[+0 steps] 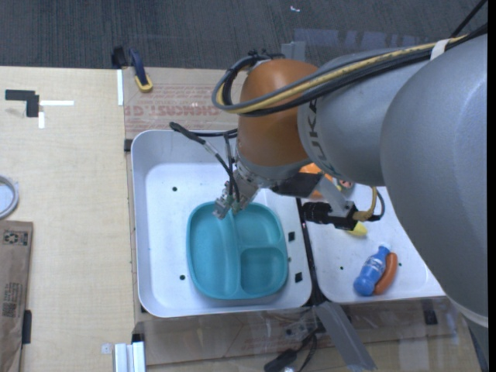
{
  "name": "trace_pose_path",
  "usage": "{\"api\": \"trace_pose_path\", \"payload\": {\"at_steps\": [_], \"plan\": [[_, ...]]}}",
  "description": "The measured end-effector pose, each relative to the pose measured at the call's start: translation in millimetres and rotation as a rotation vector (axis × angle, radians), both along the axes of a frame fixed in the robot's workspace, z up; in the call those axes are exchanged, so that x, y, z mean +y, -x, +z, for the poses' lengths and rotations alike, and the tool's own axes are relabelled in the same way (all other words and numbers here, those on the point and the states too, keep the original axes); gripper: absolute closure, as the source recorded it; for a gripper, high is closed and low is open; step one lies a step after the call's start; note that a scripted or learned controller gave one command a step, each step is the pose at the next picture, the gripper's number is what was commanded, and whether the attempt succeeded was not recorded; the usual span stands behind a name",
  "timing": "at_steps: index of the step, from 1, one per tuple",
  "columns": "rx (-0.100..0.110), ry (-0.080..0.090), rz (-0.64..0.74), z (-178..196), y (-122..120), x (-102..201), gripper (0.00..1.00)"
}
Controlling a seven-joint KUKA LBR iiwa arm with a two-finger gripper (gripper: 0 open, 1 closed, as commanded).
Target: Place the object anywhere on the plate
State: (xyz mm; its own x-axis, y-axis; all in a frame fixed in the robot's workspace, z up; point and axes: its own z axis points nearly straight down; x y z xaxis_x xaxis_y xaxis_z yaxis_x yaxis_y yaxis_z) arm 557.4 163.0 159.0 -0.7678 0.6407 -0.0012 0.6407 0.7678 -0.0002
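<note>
Presently the teal divided plate (236, 258) is seen lying in the left bin (159, 223), toward its front edge. The gripper (225, 207) is poised at the plate's far left rim, and whether it is closed on anything cannot be told. A blue bottle (370, 273) and an orange sausage (386, 280) are laid touching in the right bin (337, 262), near its front right corner.

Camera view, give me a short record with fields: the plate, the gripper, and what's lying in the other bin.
plate: blue, divided plate, lying flat in the left bin
gripper: gripper low at the plate's far left rim; nothing seen held
right bin: right bin holds a blue bottle and an orange sausage-shaped thing
relation: the two lie side by side, touching, near the front of that bin
arm: reaches in from the right, above both bins
</note>
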Motion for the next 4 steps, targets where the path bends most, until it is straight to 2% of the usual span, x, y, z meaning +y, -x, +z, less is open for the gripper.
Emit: {"api": "trace_pose_path", "payload": {"at_steps": [1, 2, 3, 4], "plan": [[-0.006, -0.003, 0.213, -39, 76, -37, 1.0], [-0.001, 0.0, 0.366, -17, 3, -15, 1.0], [0.001, 0.0, 0.431, 32, 76, -89, 1.0], [0.0, 0.0, 0.32, 25, 4, -43, 1.0]]}}
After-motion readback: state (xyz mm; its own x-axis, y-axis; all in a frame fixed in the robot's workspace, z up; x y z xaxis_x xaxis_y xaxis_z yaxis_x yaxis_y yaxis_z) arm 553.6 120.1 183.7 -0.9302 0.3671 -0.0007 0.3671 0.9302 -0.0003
